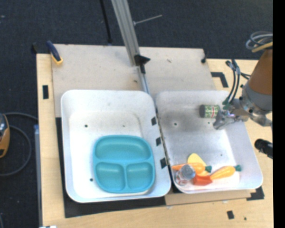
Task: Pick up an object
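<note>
A small green can lies on its side near the far edge of the right bin. My gripper hangs low just to the right of the can, close to it, and I cannot tell if they touch. A heap of toys sits in the bin's near corner: a yellow piece, an orange carrot, a red piece and a grey-and-clear round object.
The left bin holds a blue divided plate. A slanted metal post rises behind the bins. The arm's orange band stands over the right bin's far right rim.
</note>
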Available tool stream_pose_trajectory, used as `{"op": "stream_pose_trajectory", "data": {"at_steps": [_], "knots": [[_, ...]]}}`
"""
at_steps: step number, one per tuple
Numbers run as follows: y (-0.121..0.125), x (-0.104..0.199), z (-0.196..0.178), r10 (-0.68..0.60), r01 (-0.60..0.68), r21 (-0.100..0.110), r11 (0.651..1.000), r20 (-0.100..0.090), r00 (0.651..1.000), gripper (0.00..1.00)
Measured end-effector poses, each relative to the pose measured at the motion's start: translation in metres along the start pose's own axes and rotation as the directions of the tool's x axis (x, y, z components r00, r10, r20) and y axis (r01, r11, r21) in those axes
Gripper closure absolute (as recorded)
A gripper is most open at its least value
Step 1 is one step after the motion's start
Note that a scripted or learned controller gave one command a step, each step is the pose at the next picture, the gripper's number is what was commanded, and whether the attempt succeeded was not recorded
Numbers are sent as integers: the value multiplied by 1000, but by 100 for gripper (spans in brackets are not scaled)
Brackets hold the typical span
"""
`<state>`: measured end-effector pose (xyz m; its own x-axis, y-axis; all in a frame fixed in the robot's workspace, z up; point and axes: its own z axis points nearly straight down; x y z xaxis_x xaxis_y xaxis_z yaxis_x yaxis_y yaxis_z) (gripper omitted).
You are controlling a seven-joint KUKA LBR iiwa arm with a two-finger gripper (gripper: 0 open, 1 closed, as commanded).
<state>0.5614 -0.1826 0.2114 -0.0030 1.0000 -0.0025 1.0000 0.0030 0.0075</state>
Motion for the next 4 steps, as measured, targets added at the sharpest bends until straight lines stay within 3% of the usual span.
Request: {"op": "stream_pose_trajectory", "data": {"at_steps": [1, 2, 4], "knots": [[1, 1, -65, -1, 1, -3, 1000, 1, 1000, 100], [-1, 46, -55, -3, 3, 5, 1000, -2, 1000, 100], [21, 154, -37, -4, 4, 8, 1000, -3, 1000, 100]]}}
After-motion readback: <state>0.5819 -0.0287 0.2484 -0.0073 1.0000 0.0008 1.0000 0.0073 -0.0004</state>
